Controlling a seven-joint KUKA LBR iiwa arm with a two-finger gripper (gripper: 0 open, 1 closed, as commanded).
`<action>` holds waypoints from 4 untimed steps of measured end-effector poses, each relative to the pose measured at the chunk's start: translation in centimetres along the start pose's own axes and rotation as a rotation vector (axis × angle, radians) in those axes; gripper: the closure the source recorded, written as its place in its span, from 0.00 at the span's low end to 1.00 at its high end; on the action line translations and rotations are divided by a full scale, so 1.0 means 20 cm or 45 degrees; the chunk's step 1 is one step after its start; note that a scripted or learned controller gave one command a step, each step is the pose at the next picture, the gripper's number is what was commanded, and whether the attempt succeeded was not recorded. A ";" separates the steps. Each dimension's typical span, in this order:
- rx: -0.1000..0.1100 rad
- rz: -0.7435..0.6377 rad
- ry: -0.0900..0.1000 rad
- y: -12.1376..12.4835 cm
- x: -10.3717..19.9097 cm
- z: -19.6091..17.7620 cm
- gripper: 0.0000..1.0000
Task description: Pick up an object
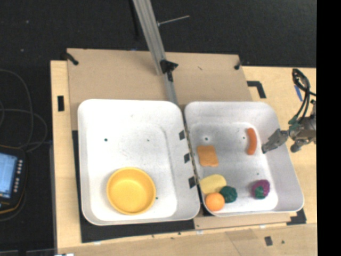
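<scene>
right bin: sausage beside hand

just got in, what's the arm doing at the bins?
The grey arm's pincer sits at the right edge of the right white bin, close to the orange sausage-shaped piece, holding nothing. Also in that bin: an orange square block, a pale yellow lump, an orange ball, a dark green piece and a purple piece. The left white bin holds a yellow bowl. No pick yet.

Slanted metal pole, handheld screen
</scene>
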State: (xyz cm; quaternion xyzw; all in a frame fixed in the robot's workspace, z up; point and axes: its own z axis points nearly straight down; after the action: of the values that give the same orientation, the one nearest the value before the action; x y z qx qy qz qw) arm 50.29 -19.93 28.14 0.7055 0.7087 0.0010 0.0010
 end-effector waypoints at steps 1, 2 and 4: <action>-0.001 0.001 0.000 0.00 0.00 0.00 0.00; 0.006 0.007 -0.003 0.04 0.00 0.23 0.00; 0.009 0.008 -0.002 0.09 0.05 0.79 0.00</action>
State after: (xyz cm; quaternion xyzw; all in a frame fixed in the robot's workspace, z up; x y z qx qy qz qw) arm 52.09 -18.82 12.38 0.7078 0.7064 -0.0019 -0.0010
